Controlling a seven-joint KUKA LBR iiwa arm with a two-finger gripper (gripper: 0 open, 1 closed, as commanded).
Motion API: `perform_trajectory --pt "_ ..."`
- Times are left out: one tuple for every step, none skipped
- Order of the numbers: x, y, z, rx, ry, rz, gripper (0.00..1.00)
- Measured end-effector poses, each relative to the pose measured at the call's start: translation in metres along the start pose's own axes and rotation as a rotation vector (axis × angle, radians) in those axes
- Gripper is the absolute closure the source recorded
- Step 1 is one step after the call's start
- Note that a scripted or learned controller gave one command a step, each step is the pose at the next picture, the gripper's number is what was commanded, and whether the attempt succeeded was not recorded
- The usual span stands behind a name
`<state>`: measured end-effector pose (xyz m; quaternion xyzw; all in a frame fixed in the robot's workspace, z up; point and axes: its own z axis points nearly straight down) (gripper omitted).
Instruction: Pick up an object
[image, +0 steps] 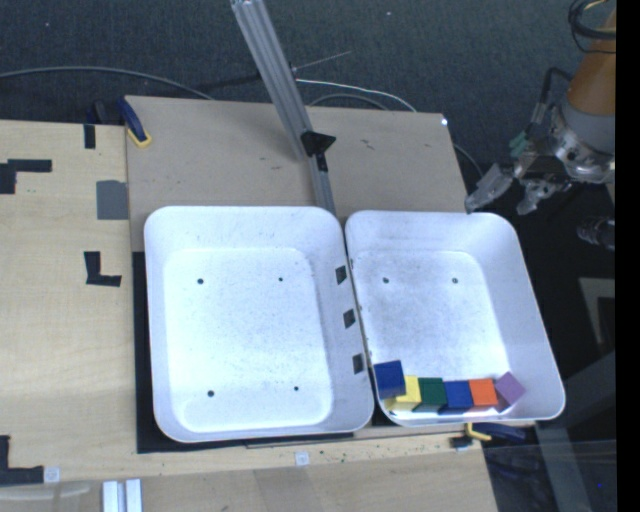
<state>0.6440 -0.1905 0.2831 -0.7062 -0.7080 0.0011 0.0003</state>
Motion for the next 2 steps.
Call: perform_trajectory --pt "0.093 -0.09 -0.067 -0.006 0.004 -0.005 0.0" --pt "0.168 0.011 -0.136 -0.01 0.002 -0.006 0.0"
